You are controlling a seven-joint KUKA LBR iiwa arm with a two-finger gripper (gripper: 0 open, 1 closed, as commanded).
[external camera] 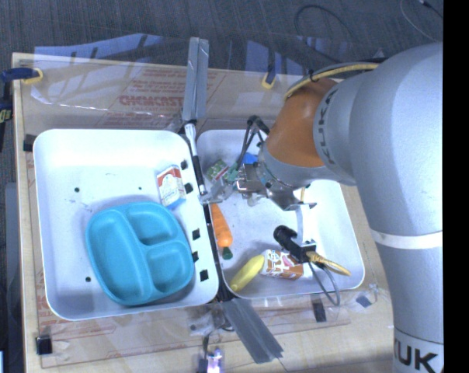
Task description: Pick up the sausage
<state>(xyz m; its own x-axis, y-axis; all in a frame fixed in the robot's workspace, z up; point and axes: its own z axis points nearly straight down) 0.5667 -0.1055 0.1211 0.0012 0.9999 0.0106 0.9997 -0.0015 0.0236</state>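
- Currently, grey arm with orange band (pixel 304 134) reaches over the right shallow white bin (pixel 345 216); gripper (pixel 246 179) at its upper left, jaw state impossible to tell.
- Sausage: cannot be made out with certainty.
- Right bin contents: orange carrot (pixel 220 226), yellow banana (pixel 247 272), small printed packet (pixel 283 265).
- Left shallow white bin (pixel 64 162): blue three-compartment plastic tray (pixel 139 252), red-and-white carton (pixel 169 186).

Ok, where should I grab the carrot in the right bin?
Grip the carrot across its orange middle, coming straight down. It lies flat, lengthwise beside the bin wall, so close across its narrow width; the wall side looks tight.
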